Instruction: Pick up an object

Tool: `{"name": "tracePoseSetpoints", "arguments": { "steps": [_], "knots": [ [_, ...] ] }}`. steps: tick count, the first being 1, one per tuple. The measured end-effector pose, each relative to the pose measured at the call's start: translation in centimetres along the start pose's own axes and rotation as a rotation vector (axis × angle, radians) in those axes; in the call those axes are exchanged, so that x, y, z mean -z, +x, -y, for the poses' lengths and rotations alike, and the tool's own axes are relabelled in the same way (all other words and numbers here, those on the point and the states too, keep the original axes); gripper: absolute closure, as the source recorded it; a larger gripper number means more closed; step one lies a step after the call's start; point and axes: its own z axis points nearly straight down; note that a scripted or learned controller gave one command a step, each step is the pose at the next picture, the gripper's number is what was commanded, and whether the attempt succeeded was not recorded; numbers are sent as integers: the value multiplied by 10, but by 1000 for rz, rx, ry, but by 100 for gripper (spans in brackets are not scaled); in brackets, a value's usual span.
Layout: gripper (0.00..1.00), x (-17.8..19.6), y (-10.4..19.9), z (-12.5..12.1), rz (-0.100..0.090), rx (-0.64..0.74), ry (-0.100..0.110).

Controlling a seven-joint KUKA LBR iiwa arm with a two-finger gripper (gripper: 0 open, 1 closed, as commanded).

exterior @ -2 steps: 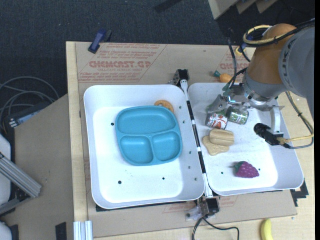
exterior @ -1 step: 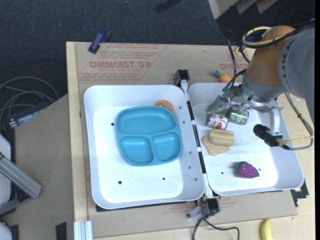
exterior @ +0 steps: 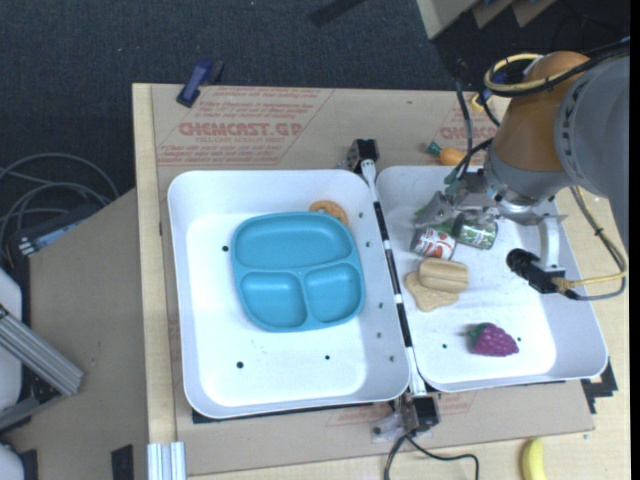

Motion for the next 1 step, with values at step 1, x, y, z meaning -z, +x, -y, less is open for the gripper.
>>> {"name": "tracePoseSetpoints", "arguments": {
  "steps": [1],
  "knots": [
    [0, -31, -28, -47, -5, 1, 25]
  ]
}}
